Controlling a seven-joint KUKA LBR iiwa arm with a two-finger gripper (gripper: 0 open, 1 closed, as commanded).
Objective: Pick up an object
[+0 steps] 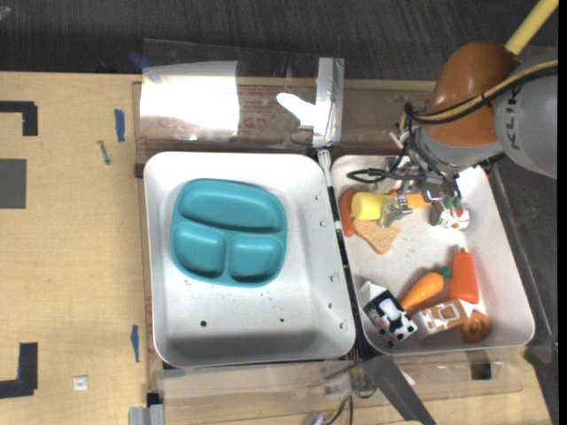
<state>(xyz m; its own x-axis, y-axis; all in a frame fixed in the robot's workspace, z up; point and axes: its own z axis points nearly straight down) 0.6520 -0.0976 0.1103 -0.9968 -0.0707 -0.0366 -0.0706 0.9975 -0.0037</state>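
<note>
Your fingers (409,204) sit low in the right bin (514,264), apparently touching the yellow block (368,206) that overlaps the toast slice (379,235), though I cannot tell their state; expect a slip or double pickup from that crowding.

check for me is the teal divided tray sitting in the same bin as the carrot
No, the teal divided tray lies in the left bin, while the carrot lies in the right bin.

Gripper (416,197) over yellow toy (368,206) in R bin (509,264); teal tray (229,230) in L bin (301,317).
</note>
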